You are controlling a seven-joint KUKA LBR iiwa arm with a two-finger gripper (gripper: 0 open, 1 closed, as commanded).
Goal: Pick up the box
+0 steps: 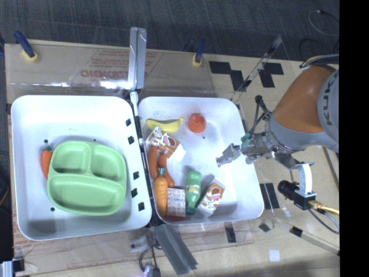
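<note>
Camera view, left to right. Left bin [23,154] carries a green divided tray [86,176], with an orange carrot [45,161] tucked against the tray's left edge. Nothing for you there.

Right bin [245,206] is the busy one. Along its left wall: a small printed carton [161,141] up top, a yellow banana [164,124] above it, an orange ball [197,122] just right of the banana. Lower down, another carrot [161,192] stands along the wall, a flat red-and-white packet [176,203] just beside it, then a green bottle [193,190], then the box [212,197], tilted, near the bin's front edge and touching or nearly touching the bottle.

Gripper [228,155] hangs over the bare middle-right of that bin, above and slightly right of the box, apart from everything. You can't tell from this angle whether it is spread or closed; too small and blurred.

Step in hand, as a guess: approach, nothing held yet. To do it well, you'd bring the gripper toward the front of the bin and square it to the box's tilt, closing across the narrow faces. Come in from the box's right, free side; the bottle crowds the left and could get caught or knocked. Mind the front wall close by.
</note>
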